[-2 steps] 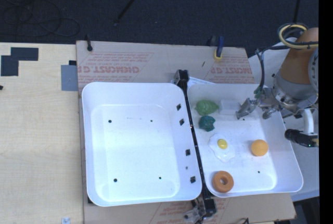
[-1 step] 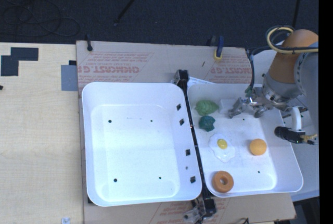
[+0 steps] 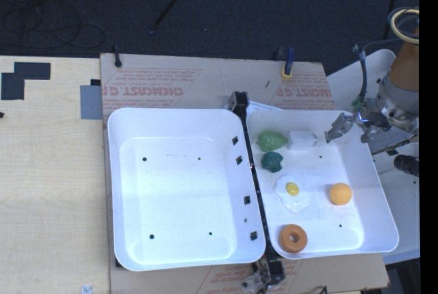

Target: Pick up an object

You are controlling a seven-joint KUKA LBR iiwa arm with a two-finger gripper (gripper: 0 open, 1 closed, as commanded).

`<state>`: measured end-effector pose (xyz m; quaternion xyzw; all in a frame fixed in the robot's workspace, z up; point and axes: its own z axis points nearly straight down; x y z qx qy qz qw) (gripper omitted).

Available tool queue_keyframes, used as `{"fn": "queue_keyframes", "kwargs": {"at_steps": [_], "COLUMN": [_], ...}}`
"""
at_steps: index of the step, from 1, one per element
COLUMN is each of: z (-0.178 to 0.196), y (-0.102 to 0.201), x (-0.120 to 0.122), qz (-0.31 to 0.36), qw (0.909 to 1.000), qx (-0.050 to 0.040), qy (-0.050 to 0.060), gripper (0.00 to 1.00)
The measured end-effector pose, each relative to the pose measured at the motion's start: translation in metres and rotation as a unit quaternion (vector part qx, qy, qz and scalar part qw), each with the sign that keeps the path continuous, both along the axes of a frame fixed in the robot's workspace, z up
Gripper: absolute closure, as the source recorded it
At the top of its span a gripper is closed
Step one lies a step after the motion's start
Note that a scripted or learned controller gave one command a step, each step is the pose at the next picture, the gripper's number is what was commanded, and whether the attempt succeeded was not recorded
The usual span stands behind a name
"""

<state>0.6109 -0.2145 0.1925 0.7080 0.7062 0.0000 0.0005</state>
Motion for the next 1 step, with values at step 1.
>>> {"fn": "queue_keyframes", "kwargs": {"at_steps": [1], "z": [-0.1073], "y": [0.0029], "x": [0.0181], "qz": [0.004], "qw": [1.0000], "qx": [0.0009], "qy": [0.003], "gripper": [0.00]}}
